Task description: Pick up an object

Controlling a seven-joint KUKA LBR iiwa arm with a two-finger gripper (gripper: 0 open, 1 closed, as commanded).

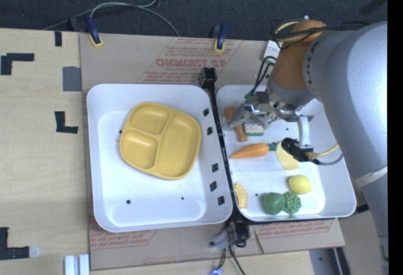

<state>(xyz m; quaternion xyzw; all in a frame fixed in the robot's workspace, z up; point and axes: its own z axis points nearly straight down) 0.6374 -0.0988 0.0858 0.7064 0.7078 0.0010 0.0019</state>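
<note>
Fingers (257, 117), grip perhaps unclear, over right bin (334, 201) by carrot (250, 151).

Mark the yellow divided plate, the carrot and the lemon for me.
yellow divided plate (160, 140): camera view, on the ridge between its compartments.
carrot (250, 151): camera view, middle of the orange body.
lemon (300, 184): camera view, centre of the yellow fruit.

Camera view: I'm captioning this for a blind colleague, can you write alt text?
A grey robot arm reaches from the right over the right bin, which holds toy food including a carrot and a lemon. The left bin holds a yellow divided plate.
</note>
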